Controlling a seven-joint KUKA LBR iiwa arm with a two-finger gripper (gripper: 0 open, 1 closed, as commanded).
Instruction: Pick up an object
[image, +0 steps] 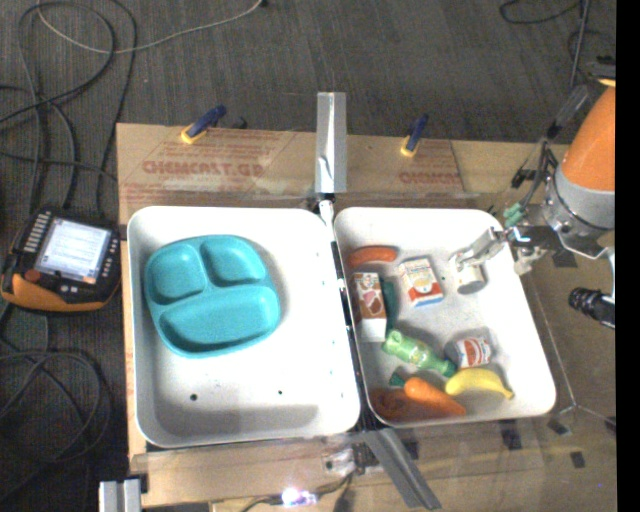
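Overhead, two shallow white plastic bins sit side by side on a cardboard-topped bench: the left bin (150, 400) holds a turquoise three-compartment plastic plate (213, 293) toward its 12 o'clock half, while the right bin (535, 385) carries the toy groceries. The grey arm with its orange band (592, 150) enters from 3 o'clock, and its two-finger gripper (472, 268) hangs over the right bin's 1 o'clock corner; whether its fingers are spread or closed cannot be told from this angle, and nothing can be seen held between them. Just at its 9 o'clock lies a small white-and-orange carton (421, 280), the nearest candidate for the pick. Farther round, a red-and-white box (371, 306) lies along the bin's 9 o'clock wall below a brown sausage-shaped toy (372, 256); a green plastic bottle (413, 351) rests near centre; a small red-labelled can (472, 351), a yellow banana (479, 382) and an orange carrot (432, 393) crowd the 6 o'clock edge. The risk from here: the gripper stands beside the carton, not over it, so a straight descent would likely close on bare bin floor, or clip the carton's edge and push it away.
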